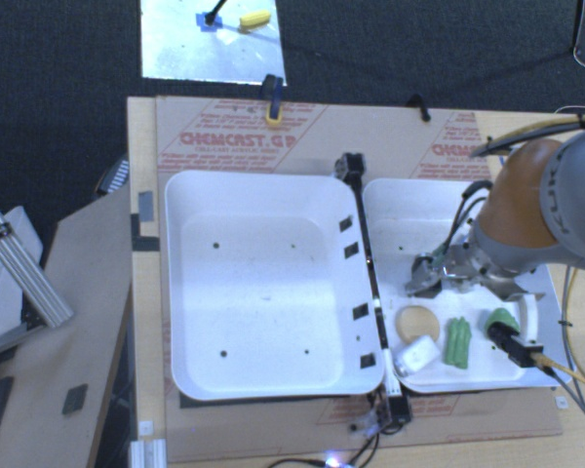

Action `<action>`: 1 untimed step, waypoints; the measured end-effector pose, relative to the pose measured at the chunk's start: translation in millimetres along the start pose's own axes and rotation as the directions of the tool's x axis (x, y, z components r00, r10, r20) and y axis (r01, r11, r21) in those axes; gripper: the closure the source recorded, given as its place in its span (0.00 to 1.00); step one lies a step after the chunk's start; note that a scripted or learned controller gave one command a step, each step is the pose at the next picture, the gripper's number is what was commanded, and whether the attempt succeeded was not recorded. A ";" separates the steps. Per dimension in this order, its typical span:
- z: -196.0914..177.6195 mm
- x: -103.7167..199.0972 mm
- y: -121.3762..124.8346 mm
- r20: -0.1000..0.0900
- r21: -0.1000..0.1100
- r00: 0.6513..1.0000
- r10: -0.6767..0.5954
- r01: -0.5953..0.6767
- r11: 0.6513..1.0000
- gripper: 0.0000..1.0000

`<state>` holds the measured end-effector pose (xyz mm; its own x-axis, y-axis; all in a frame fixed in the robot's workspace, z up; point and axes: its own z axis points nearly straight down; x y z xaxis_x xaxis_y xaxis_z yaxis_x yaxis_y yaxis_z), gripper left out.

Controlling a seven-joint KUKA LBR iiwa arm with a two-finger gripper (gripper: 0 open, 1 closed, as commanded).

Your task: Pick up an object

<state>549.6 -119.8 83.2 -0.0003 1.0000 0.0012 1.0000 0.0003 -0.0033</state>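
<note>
Pick pending: I see the grey two-finger gripper low in the right white bin, grip state indiscernible, above the tan round disc, white block and green ridged piece near its front edge.

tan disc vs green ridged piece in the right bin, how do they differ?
Colour: the disc is tan, the green piece bright green.
Shape: the disc is round and looks flat; the green piece is elongated with lengthwise ridges.
Position: the disc lies nearer the divider between the bins, the green piece farther right of it.
Shared: both lie loose on the floor of the right bin, near its front, below the end effector.
</note>
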 end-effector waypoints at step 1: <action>-12.3 0.3 3.0 0.002 -0.007 1.000 -0.001 0.001 1.000 1.00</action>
<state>552.6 -119.4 95.4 -0.0017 1.0000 -0.0006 1.0000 0.0017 0.0040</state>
